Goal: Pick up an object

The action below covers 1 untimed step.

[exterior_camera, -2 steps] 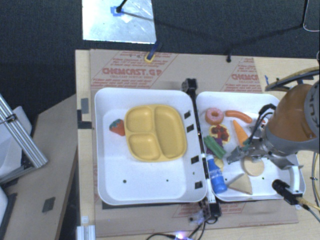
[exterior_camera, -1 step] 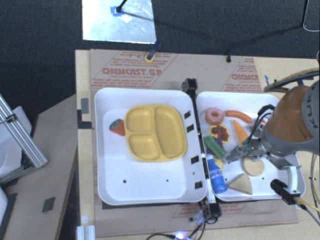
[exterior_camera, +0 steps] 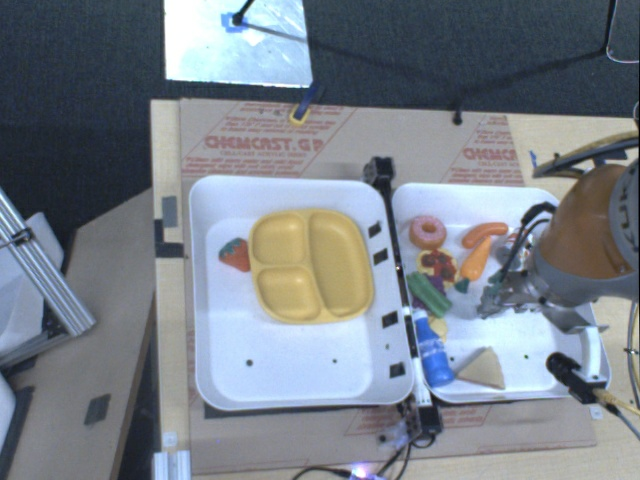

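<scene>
Reaching in from the right of the frame, the gripper [exterior_camera: 492,301] is positioned low in the right bin [exterior_camera: 520,383], beside the carrot [exterior_camera: 476,257]; its state cannot be told.

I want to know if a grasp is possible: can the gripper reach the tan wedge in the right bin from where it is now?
Probably yes. The tan wedge lies apart from the other toys, with bare bin floor around it, just below the gripper.

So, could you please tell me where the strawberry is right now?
The strawberry lies in the left bin, against the left edge of the yellow divided plate.
</scene>
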Each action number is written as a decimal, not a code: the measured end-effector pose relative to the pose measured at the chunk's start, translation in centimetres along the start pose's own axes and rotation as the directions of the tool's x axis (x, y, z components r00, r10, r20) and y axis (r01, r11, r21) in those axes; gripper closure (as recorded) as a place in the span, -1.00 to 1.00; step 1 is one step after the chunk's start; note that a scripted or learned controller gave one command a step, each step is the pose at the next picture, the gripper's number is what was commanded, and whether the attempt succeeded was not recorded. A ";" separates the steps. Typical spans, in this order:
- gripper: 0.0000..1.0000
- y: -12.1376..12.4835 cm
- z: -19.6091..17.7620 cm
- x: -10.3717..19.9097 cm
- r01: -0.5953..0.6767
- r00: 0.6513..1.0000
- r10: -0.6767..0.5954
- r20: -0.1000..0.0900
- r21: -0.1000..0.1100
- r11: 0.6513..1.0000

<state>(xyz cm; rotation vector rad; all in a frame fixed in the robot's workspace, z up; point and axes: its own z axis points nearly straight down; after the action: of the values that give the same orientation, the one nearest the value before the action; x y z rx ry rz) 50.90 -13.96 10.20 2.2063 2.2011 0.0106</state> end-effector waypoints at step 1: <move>1.00 0.9 -4.7 -0.7 0.006 1.000 -0.006 -0.011 0.017 1.000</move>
<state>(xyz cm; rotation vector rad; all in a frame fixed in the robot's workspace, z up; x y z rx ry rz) 51.67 -14.57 14.90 2.2140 2.2213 0.0046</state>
